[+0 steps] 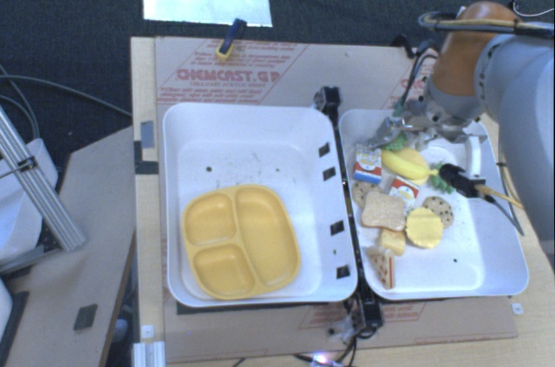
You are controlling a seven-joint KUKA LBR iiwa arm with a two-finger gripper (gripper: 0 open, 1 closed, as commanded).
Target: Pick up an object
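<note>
Your gripper (388, 131) sits low over the back left corner of the right bin (499, 274), right above the pile of toy food; I cannot tell how it is set, the wrist and shadow hide that end. Nothing is visibly held. Closest candidate is the yellow banana (406, 163), lying on its side just under and in front of the gripper, touching the small red, white and blue carton (368, 169) on its left. My read: the banana is hollow moulded plastic, light, stiff, glossy and curved, so it will likely squirt out if you pinch near a tip; take it across the thick middle. The carton looks light too, with flat faces, an easier grab, but it is wedged against the bin wall. The bread slice (383, 210) and the yellow disc (424, 228) are flat and low, hard to get under. The cookie (439, 208) is thin, same issue. The cheese wedge (394, 241) has angled faces, and would probably slip. The left bin (251, 135) holds a yellow divided tray (240, 240), smooth plastic, wide and shallow, only its rim is grippable.
</note>
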